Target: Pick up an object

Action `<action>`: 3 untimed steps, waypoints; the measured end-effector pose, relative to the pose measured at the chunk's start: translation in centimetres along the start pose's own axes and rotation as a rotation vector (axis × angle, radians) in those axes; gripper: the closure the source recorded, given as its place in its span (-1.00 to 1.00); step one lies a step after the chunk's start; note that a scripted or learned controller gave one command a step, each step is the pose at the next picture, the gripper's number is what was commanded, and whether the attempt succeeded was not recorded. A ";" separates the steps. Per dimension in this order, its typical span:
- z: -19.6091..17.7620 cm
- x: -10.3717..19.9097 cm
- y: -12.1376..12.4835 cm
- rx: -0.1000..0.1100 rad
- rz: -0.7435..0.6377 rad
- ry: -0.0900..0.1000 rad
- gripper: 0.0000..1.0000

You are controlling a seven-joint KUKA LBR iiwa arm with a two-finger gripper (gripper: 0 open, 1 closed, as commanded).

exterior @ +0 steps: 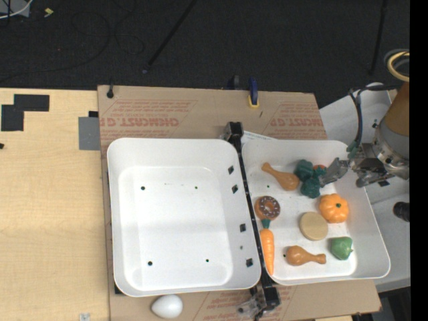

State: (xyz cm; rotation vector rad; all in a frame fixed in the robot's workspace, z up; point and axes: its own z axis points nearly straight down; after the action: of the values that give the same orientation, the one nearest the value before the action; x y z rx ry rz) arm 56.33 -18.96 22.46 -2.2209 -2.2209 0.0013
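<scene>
- The bench (47, 199), pale wood, fills the lower picture from nine o'clock across; a brown cardboard sheet (200, 116) lies on it under both bins, and dark floor with loose cables runs along twelve o'clock.
- The left bin (127, 273) takes the centre; a white egg (166, 306) sits outside it on the cardboard at six o'clock.
- The right bin (374, 266) at four o'clock holds all the candidates for picking.
- The arm (401, 122) reaches in at three o'clock, its gripper (342, 168) low over the bin's upper right part, touching or just beside a dark green toy (306, 177). The fingers look slightly parted, with nothing visibly clamped between them.
- My reading: this is the approach step, and nothing has been lifted. The green toy is the likeliest target; the next move calls for centring over it, descending and closing squarely, as it may slide.
- Smaller pieces, all apart from the gripper: an orange pumpkin (333, 208), a cream disc (313, 226), a carrot (267, 247) against the left wall, two drumsticks (282, 177) (304, 256), a green pepper (341, 247) and a chocolate doughnut (268, 207).
</scene>
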 end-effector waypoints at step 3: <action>11.1 5.9 -7.9 0.005 0.007 0.003 1.00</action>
State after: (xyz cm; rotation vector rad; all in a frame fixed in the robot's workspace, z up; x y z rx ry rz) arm 48.40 -13.09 11.37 -2.2251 -2.2088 0.0043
